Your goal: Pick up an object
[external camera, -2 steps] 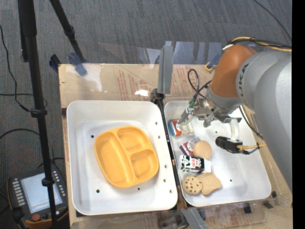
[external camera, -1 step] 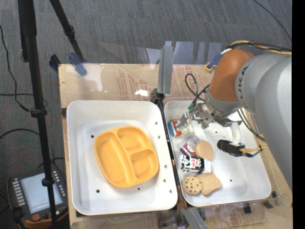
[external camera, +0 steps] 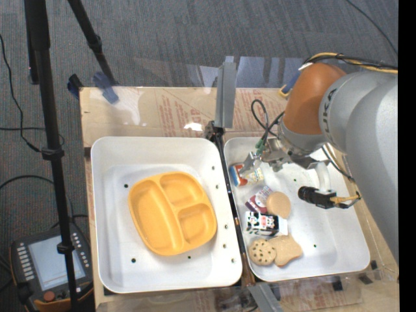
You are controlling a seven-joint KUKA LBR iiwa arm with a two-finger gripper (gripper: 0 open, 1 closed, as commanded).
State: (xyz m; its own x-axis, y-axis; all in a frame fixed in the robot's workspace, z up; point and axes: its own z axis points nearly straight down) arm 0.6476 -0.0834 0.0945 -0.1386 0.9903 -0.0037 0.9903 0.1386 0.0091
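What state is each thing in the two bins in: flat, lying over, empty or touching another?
yellow divided plate: flat in the left bin, compartments empty.
cookie: flat in the right bin, edge against the tan piece.
black-and-white carton: lying down.
claw: low over the right bin, beside a small red-and-white item.

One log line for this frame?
gripper: over right bin, beside red-white packet | yellow tray: in left bin | cookie: right bin front
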